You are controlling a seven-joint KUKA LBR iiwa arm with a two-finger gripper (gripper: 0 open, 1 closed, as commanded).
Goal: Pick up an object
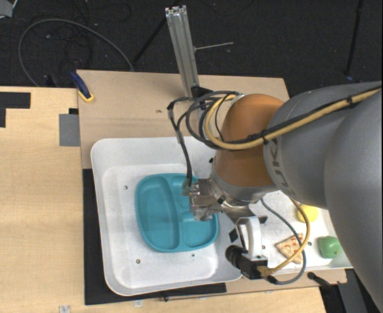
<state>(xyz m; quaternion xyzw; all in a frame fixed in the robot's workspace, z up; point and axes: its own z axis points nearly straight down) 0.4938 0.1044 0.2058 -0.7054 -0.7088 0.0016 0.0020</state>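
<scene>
Grey arm [322, 155] with orange band [247, 139] reaches in from the right, wrist bulk over the seam between the two bins; gripper [201, 204] down at the right edge of a teal tray [162, 214], which lies flat in the left white bin [110, 240]; metal gripper parts overlap the tray's rim, cannot tell how far apart they stand or whether anything is held; right bin [312, 256] mostly hidden under the arm; there a yellow object [309, 214], a green object [328, 246] and a tan patterned piece [288, 248] sit near the right edge; black and yellow cables [198, 119] loop over the wrist
</scene>
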